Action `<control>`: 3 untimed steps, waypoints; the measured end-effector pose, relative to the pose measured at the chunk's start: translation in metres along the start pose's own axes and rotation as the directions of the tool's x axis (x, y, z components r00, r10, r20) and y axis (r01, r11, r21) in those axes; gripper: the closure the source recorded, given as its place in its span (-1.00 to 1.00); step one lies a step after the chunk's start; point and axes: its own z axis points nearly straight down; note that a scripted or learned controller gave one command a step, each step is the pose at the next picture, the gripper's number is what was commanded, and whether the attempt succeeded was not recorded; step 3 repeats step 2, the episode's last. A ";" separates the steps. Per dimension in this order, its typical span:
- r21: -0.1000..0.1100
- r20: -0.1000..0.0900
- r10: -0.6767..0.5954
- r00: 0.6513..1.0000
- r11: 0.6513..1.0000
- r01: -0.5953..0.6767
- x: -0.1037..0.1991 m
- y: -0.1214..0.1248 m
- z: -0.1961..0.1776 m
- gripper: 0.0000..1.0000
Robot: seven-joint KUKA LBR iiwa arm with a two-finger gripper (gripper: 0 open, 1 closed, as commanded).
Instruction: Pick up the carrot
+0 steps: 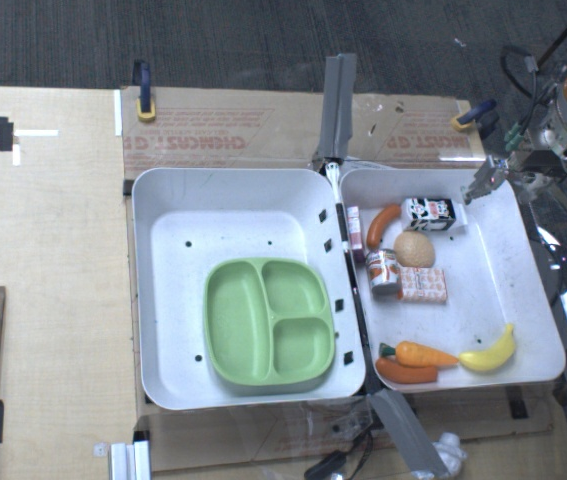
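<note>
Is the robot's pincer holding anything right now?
No, nothing is between its tips. The pincer hangs over the right bin's far edge, and the carrot lies untouched near the front, beside the banana.

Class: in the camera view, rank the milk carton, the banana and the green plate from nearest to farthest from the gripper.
Gripper is at the right bin's far right corner.
1. Milk carton, right bin's far end.
2. Banana, right bin's near right.
3. Green plate, left bin.
</note>
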 end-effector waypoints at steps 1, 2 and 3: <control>0.000 0.000 -0.081 0.997 0.997 0.081 0.058 -0.019 0.060 -1.00; 0.003 -0.001 0.107 0.994 0.994 -0.107 0.101 -0.066 0.061 -1.00; 0.003 -0.001 0.107 0.994 0.994 -0.107 0.101 -0.066 0.061 -1.00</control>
